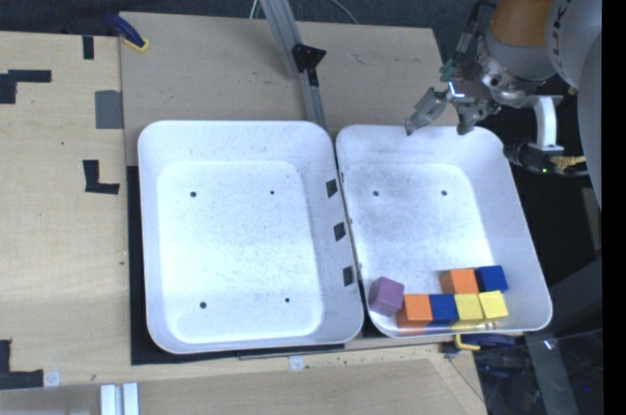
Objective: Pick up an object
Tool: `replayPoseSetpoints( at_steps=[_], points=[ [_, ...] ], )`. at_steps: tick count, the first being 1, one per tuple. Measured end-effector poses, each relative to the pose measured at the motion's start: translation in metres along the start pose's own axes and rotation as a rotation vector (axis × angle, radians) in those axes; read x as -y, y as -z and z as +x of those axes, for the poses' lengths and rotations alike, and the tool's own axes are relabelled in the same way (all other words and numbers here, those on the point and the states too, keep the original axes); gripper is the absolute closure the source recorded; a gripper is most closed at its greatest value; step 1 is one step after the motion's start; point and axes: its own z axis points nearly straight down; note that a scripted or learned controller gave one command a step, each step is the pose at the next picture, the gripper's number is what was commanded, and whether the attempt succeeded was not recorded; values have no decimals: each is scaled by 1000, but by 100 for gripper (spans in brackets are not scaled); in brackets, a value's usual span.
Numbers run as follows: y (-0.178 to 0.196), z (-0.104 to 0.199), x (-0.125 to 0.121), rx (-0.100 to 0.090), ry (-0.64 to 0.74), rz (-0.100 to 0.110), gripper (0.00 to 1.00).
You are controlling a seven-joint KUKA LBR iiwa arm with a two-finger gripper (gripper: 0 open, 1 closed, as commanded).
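Open floor across most of the shallow white right bin (509, 198); small coloured cubes (452, 298) crowd its near wall.

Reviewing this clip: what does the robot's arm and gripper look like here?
The arm is grey with a glossy orange band above the wrist, rounded and bulky. Thin dark cables loop over the top of the orange part. The gripper is small, made of dark and silvery metal, with two slim fingers. A white bracket-like piece sits beside the wrist.
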Motion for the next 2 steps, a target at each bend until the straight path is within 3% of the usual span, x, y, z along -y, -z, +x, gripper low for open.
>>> replayPoseSetpoints(
  at_steps=[1, 2],
  points=[
    [-88, 9, -20, 0, 1, -1, 0],
    [-117, 38, -21, 7, -3, 2, 0]
  ],
)
